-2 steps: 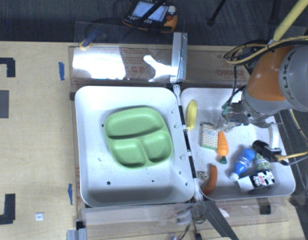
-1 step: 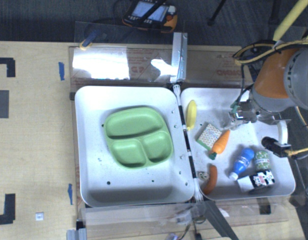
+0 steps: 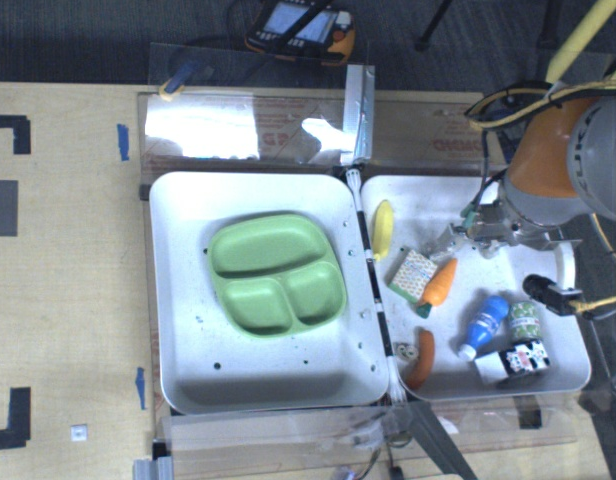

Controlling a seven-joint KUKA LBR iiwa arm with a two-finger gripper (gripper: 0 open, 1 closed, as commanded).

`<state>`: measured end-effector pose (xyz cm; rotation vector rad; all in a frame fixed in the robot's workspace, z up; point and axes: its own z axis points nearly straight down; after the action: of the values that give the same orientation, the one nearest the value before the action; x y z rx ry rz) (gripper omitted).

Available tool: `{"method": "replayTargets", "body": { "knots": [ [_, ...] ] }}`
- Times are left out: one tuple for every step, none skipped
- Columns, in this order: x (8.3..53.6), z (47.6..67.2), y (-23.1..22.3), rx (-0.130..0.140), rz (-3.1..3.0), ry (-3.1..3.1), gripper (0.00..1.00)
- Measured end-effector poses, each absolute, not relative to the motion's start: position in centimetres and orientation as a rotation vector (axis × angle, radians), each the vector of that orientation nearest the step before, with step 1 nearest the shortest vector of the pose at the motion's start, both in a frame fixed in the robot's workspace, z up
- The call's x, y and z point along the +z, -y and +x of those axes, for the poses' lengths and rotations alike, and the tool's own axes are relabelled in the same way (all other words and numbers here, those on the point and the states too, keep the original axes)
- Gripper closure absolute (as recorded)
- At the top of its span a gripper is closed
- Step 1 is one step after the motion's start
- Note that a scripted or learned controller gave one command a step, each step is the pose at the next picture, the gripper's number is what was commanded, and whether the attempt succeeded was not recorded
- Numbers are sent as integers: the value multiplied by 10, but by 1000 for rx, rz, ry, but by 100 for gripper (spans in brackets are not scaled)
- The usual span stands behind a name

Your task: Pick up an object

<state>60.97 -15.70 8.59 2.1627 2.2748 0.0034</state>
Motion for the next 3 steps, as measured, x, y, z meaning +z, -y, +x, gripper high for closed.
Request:
{"method": "replayTargets", "body": {
  "knots": [
    [135, 570, 137, 1, 2216, -2229, 0],
    [93, 558, 112, 16, 2158, -2260, 0],
    [105, 560, 110, 26, 2158, -2260, 100]
  ]
}}
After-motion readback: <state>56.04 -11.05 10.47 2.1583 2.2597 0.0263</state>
